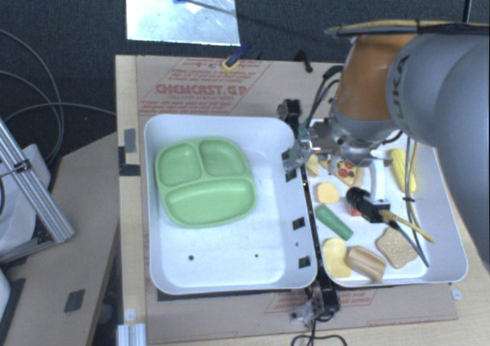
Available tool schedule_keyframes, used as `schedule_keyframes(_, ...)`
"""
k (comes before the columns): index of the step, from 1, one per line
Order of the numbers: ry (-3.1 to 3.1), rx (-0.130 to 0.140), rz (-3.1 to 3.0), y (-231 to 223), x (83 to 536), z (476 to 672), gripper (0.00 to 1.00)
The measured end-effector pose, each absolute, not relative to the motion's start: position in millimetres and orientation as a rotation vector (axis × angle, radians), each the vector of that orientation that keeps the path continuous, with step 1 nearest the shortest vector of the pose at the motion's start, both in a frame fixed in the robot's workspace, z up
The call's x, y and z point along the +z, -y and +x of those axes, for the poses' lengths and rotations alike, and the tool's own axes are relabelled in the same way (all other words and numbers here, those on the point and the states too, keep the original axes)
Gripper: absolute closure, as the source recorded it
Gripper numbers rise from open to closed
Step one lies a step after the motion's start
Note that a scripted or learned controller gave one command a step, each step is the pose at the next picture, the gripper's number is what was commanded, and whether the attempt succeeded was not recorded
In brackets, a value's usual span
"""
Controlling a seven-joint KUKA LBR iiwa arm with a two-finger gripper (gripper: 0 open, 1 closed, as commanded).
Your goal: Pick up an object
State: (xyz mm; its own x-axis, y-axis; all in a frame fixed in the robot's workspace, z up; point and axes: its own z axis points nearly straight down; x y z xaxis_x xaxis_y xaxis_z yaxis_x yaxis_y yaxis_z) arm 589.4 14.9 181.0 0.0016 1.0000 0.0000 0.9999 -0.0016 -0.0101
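Two white bins, one green tray

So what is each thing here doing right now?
Green three-compartment plastic tray: flat in the left white bin.
Green cylinder: lying in the right white bin.
Tan bread slice: lying flat.
Yellow corn cob: lying beside the grey arm.

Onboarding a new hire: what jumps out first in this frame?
The big grey arm with its orange band fills the upper right, bent over the right bin. Under it lies a heap of toy food: a green cylinder, a yellow corn cob, a slice of toast. The left bin holds one pale green divided plate.
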Motion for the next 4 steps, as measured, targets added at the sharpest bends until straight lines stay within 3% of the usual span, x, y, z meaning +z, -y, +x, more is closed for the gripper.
schedule_keyframes(1, 2.233, -0.01, -2.216, -49, 188, 656.0, 0.0)
schedule_keyframes(2, 2.237, -0.017, -2.212, -127, 258, 670.1, 0.0)
schedule_keyframes(3, 2.221, 0.008, -2.216, -123, 134, 666.7, 0.0)
schedule_keyframes(4, 2.236, -0.008, -2.208, -231, 138, 667.7, 0.0)
